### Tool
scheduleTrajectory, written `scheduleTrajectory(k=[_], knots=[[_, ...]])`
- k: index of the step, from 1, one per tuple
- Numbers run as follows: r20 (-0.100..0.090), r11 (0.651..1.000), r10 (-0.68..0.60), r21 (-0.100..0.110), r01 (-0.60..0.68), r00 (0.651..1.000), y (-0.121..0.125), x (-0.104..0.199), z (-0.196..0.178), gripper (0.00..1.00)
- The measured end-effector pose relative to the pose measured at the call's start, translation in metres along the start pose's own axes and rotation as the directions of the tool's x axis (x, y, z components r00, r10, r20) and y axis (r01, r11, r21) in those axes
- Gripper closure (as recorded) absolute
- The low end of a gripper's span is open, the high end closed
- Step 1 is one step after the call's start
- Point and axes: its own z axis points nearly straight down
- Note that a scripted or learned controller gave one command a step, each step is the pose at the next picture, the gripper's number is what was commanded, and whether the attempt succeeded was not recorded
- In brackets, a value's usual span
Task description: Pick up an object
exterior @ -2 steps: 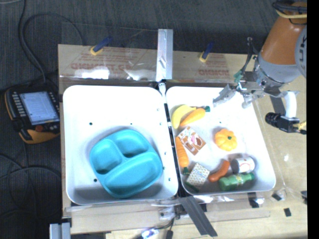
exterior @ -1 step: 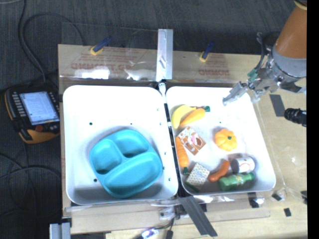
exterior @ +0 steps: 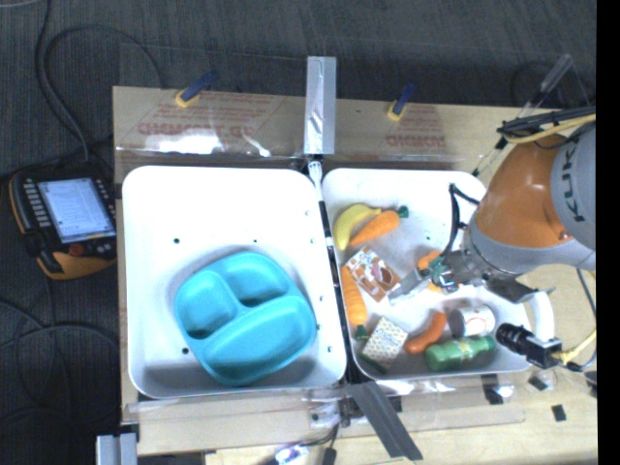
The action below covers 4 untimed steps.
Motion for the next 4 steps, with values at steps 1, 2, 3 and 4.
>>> scheduleTrajectory(k=[1,2,3,4], knots=[[0.002,1.0,0.029,-0.003,-0.029,1.0,0.042,-0.05,0.045,0.0],[0.005,0.998,-0.061,-0.004,0.061,0.998,0.106,-0.115,-0.026,0.0],[0.008,0.998,-0.063,-0.003,0.063,0.998,0.107,-0.115,-0.035,1.0],[0.008,0.998,-0.063,-0.003,0.063,0.998,0.107,-0.115,-0.035,0.0]])
